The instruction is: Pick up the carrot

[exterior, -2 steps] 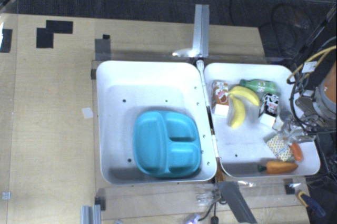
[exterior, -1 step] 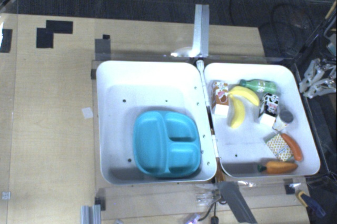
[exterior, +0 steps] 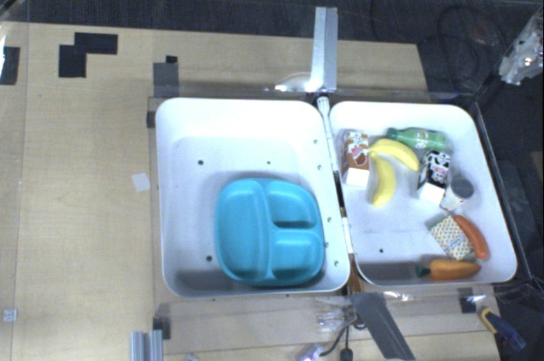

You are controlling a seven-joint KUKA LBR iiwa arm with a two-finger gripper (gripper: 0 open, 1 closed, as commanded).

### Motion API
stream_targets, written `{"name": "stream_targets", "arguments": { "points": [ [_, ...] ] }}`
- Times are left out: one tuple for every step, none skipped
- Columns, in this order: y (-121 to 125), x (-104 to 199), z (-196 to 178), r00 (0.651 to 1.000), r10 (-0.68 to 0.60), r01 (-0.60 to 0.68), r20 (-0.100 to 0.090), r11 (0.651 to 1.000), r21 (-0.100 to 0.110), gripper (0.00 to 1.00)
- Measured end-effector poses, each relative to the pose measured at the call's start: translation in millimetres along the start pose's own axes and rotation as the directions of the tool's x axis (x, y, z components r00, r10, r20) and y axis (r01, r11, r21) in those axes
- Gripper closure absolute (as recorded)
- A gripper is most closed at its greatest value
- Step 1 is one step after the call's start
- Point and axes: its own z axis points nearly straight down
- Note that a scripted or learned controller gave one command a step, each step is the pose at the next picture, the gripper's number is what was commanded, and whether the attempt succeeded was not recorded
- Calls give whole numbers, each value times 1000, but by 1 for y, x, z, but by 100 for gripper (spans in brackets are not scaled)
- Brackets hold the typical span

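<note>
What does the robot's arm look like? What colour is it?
The gripper at the arm's tip looks pale grey and whitish, with shiny, angular metal parts. It is blurry at this distance, so any markings or cables on it are too small to tell.

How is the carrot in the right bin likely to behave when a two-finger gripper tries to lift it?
The carrot looks like a smooth, rounded toy, so it may roll or slip between fingers. It seems stiff and probably light. It lies close to the near wall of the right bin, which could crowd a grasp.
</note>
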Motion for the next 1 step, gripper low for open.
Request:
{"name": "stream_targets", "arguments": {
  "points": [
    [1,-2,-14,1000,0,0,13,1000,0,100]
  ]
}}
